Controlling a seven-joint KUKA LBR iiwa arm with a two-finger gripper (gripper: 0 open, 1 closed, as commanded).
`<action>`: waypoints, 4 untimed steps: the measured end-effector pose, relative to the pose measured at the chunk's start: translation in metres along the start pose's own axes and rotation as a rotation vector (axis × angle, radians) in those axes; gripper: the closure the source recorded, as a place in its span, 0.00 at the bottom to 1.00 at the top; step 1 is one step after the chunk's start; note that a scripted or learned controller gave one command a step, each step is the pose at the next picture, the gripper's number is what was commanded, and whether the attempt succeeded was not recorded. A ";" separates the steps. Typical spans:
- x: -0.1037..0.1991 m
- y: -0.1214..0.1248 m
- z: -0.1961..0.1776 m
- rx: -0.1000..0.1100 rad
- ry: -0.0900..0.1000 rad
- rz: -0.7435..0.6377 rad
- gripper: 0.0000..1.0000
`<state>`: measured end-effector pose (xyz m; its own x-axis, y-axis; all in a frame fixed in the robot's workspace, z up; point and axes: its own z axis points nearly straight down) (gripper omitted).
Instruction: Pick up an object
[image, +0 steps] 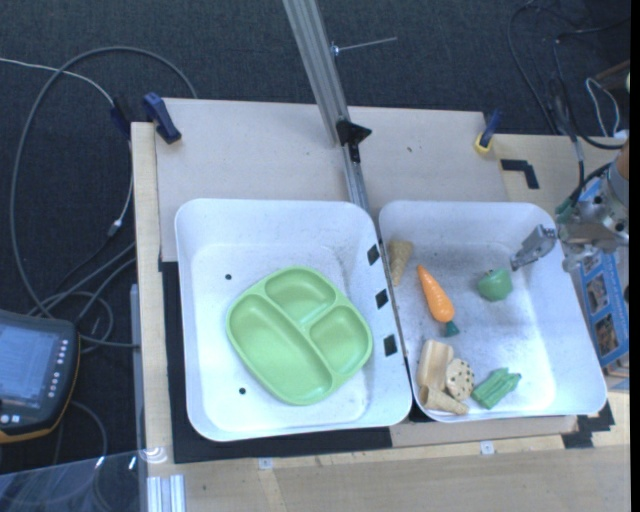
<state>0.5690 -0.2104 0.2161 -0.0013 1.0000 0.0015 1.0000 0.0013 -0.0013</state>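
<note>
The right bin holds several small toys. A green round piece lies near its middle right, with an orange carrot to its left. A beige cone rests by the bin's left wall. At the front lie tan blocks, a spotted piece and a green leafy item. My gripper hangs over the right bin's upper right part, just above and to the right of the green round piece. Nothing shows in its grasp.
The left bin holds a light green divided plate. A metal post rises behind the bins' shared wall. Blue clamps sit at the bench's back corners. A pendant screen lies at the far left.
</note>
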 end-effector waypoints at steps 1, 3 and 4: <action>0.000 0.000 0.000 0.000 0.000 0.000 0.00; 0.005 -0.005 0.126 0.007 0.002 0.001 0.00; 0.005 -0.005 0.123 0.001 0.000 0.001 0.00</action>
<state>0.5641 -0.2055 0.0928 0.0001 1.0000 0.0019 1.0000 0.0000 -0.0022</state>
